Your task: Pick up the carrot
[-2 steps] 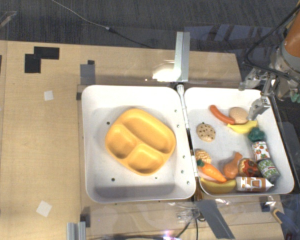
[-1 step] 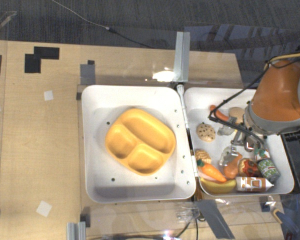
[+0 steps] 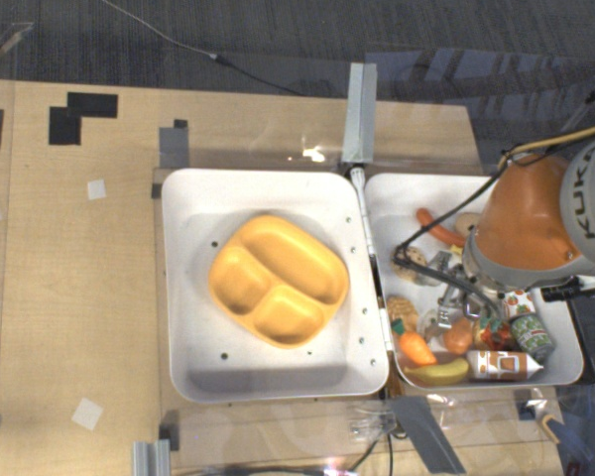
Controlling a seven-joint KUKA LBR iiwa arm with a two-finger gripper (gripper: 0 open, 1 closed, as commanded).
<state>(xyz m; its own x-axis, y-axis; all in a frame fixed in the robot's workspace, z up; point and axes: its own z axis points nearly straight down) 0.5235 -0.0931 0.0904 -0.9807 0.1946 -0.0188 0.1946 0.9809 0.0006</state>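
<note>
I note a pale wooden bench [image 3: 69, 296] carrying two shallow white bins side by side, with dark carpet beyond its far edge. The left bin [image 3: 193, 365] holds a yellow divided tray [image 3: 278, 279], lying well to the left of the claw and apart from the work; I judge it a drop-off point, though the task does not call for it.

The right bin [image 3: 377, 201] is crowded. The arm [image 3: 526, 221], with its orange band, hangs over this bin, and the claw [image 3: 451, 310] sits low among the items. I cannot tell whether the claw is released or clenched (the wrist and clutter mask its tips), and I see nothing plainly held.

The carrot [image 3: 415, 348] lies just below and to the left of the claw, near the bin's front left corner, its orange body touching or nearly touching a yellow banana [image 3: 438, 371] in front of it. A brown round item [image 3: 459, 336] sits directly under the claw's near side, a bottle [image 3: 501, 365] lies below and to the right, and a can [image 3: 531, 333] stands to the right.

In my judgement the claw is placed over the wrong neighbour; the crowding leaves little room for a clean approach to the carrot.
</note>
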